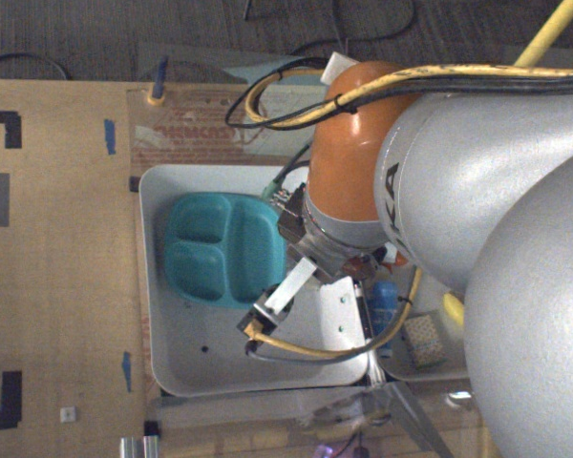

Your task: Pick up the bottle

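Risk of missed grasp: bottle (384,305), seemingly the blue item just beside the bin wall (339,318) beneath the arm (363,151), offers little clearance; state of jaws cannot be told.

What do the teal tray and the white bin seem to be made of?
The tray looks like moulded plastic with a dull to satin finish: it has one even teal colour and soft, rounded ridges between its compartments. The bin is probably plastic too: it is smooth and white, with rounded corners and a thin rim. Painted metal cannot be ruled out.
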Tool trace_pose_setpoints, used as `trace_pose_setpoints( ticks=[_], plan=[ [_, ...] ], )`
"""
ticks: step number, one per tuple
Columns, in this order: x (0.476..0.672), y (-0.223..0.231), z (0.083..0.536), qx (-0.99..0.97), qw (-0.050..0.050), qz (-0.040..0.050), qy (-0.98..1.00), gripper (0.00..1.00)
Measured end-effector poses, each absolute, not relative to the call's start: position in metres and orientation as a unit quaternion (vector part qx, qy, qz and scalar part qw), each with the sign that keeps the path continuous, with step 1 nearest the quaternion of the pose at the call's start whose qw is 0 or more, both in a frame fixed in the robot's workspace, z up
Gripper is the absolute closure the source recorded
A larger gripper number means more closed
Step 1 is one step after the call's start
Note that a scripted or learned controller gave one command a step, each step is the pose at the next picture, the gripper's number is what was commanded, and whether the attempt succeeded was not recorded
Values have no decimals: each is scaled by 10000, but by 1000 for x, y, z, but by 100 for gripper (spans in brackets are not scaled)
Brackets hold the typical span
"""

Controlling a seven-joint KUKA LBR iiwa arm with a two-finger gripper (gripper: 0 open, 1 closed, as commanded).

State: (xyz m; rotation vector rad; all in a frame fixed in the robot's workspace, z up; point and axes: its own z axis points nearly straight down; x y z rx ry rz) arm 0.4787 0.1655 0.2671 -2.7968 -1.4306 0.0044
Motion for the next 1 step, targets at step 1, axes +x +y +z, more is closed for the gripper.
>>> trace_pose_setpoints(
  ticks=[1],
  plan=[
    [478, 166, 267, -8903, 4, 18, -4553, 0]
  ],
)
